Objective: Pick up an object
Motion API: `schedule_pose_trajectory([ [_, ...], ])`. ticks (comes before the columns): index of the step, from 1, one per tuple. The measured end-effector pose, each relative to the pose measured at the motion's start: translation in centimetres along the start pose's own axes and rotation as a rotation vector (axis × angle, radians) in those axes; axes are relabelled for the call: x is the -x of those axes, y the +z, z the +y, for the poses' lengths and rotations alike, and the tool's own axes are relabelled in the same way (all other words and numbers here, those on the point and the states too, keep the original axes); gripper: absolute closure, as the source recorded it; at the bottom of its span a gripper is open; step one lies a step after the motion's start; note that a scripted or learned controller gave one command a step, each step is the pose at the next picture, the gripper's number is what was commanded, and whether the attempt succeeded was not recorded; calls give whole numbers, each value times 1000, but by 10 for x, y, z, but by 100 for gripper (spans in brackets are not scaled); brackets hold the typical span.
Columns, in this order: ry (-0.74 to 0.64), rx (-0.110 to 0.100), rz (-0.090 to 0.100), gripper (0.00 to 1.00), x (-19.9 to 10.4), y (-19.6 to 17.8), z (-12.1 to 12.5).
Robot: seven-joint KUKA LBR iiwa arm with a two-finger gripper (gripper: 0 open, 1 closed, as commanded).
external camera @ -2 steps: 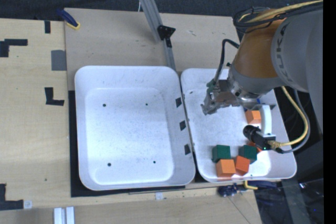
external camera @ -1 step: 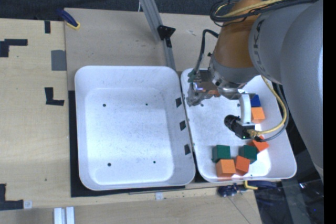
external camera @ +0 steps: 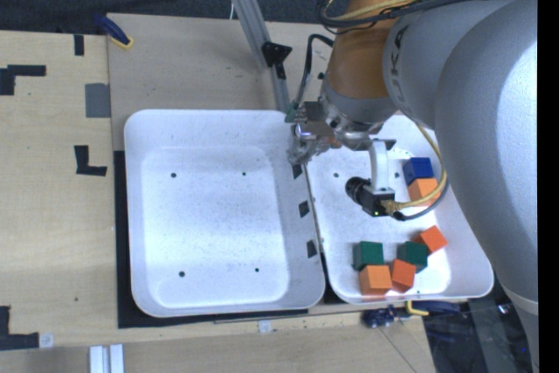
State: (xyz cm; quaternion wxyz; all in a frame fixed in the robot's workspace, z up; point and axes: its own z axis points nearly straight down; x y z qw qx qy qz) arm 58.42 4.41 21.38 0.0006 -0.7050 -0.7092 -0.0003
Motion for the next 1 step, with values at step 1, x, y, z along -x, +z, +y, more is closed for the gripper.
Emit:
schedule_pose_trajectory([
  [1,0,0,0,100,-45,-6,13],
])
